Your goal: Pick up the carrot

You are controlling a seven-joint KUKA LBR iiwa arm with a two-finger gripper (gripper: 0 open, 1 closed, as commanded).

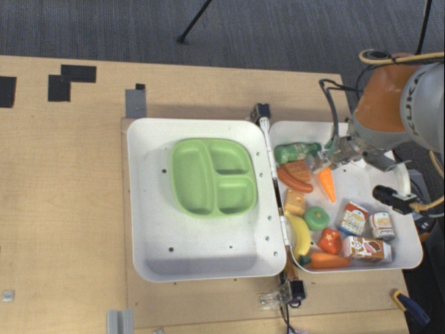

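The carrot (327, 184) is a small orange cone in the right bin (410, 252), pointing down toward the bin's middle. My gripper (334, 154) hangs directly above the carrot's wide top end, at the bin's back, reaching in from the right under the grey arm and its orange band (379, 101). From this view the carrot's top looks close to or touching the gripper. The arm hides part of the bin's back right corner.
Around the carrot lie a green bottle (297, 149), a red-orange hot dog (295, 177), a yellow block (295, 203), a banana (301, 236), a green round piece (316, 218), a red pepper (330, 241), a long orange piece (329, 260) and small cartons (353, 220). A green divided tray (212, 176) sits in the left bin (149, 256).
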